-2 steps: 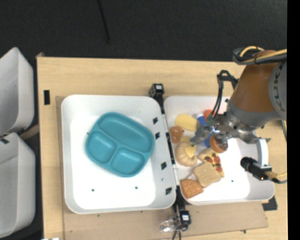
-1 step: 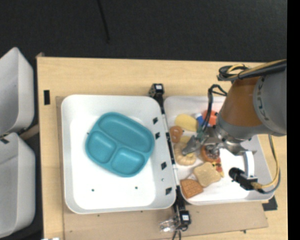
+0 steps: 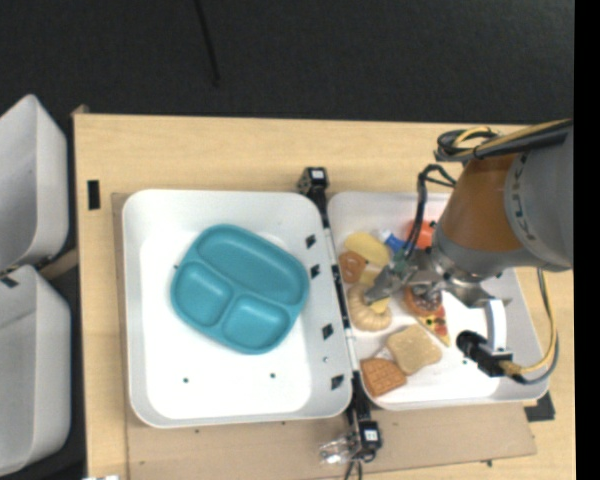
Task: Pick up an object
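**A:** What is on the table?

**B:** Two shallow white bins sit side by side on a pale wooden top. The left bin holds a teal plate with three compartments, lying slightly tilted in the view. The right bin holds a cluster of toy food.

**A:** Which foods?

**B:** A yellow wedge like cheese lies near the bin's left wall, with a small brown piece just below it. A pale ring like a doughnut lies lower, then a tan slice of bread and a reddish-brown cracker touching its lower left corner. A red and orange piece lies beside the bread.

**A:** Where is the arm?

**B:** The grey arm with its orange band reaches in from the right, over the right bin. Its tool hangs low among the food, between the cheese and the doughnut.

**A:** Does the tool hold anything?

**B:** I cannot tell. Its tip is dark and small against the clutter, so its opening is unclear, and no object clearly sits in it.
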`<state>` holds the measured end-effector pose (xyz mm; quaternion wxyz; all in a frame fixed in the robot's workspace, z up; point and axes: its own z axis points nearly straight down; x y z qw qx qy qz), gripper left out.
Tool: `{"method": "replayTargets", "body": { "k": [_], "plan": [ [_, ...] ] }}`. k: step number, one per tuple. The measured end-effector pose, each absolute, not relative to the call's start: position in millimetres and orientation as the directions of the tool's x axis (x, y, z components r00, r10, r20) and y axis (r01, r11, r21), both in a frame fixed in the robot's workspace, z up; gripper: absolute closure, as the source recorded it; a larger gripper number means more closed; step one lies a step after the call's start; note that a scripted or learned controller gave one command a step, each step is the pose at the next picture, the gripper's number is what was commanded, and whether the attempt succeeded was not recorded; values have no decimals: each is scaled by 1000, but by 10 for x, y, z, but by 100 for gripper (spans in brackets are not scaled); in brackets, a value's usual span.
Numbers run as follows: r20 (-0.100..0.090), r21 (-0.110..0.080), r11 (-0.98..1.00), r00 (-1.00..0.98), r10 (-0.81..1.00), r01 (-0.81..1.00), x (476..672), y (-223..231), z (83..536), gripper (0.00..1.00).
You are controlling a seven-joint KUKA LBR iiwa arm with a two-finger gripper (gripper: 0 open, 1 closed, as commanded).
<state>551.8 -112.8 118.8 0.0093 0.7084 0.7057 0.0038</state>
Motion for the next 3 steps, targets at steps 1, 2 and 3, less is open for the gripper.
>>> {"method": "replayTargets", "body": {
  "k": [1,2,3],
  "plan": [
    [-13,18,-12,12,1000,1000,5527,-1171,1271,100],
    [0,-1,-6,6,1000,1000,5576,-1204,1669,100],
    [-1,1,0,0,1000,1000,5501,-1194,2146,100]
  ]
}}
